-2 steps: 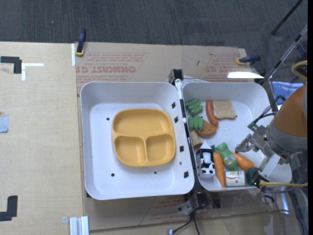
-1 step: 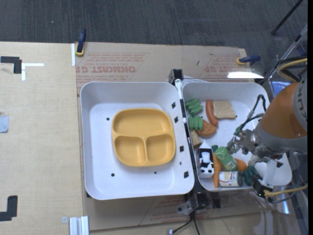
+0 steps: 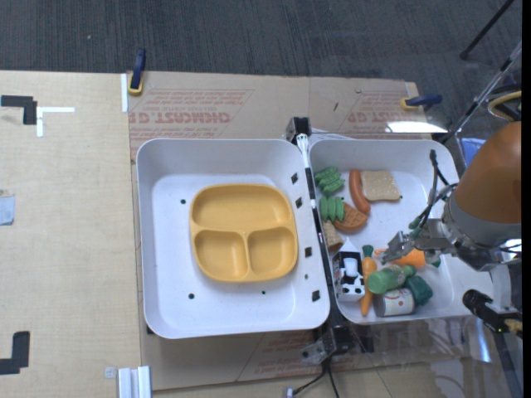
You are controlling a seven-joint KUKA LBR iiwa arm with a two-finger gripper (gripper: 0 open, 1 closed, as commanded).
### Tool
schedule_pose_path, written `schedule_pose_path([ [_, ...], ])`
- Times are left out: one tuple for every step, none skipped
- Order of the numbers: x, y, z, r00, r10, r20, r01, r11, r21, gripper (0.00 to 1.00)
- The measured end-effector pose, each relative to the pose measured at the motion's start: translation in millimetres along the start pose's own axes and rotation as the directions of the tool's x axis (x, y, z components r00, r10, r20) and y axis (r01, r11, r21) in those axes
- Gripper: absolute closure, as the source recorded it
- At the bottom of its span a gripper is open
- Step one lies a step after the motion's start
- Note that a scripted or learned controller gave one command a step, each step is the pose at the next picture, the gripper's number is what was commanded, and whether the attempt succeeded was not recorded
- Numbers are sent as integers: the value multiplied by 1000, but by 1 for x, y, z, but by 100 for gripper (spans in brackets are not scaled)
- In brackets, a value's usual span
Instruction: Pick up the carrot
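Nearest the camera, a small orange plastic carrot (image 3: pixel 365 295) lies in the right white bin (image 3: pixel 444 301), long axis running twelve-to-six. It sits toward eight o'clock from the pincer (image 3: pixel 401 245); whether that pincer is parted I cannot tell.

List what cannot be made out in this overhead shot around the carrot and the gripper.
- Gripper: too small and blurred in the camera view to tell whether its fingers are open or shut.
- Carrot: partly covered by the green toy, so its top end is hidden.
- Can: label too small to read.
- Arm: cut off by the right edge.
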State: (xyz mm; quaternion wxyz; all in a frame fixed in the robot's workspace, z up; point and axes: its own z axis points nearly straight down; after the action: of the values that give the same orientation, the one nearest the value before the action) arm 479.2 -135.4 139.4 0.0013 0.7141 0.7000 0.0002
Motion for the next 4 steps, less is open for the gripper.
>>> schedule_pose_path([
  [-23,23,48,948,319,-1,-319,948,4,0],
  [-24,24,39,948,319,-1,-319,948,4,100],
  [40,62,49,924,383,1,-383,924,7,100],
  [105,124,-69,799,601,5,-601,799,5,100],
])
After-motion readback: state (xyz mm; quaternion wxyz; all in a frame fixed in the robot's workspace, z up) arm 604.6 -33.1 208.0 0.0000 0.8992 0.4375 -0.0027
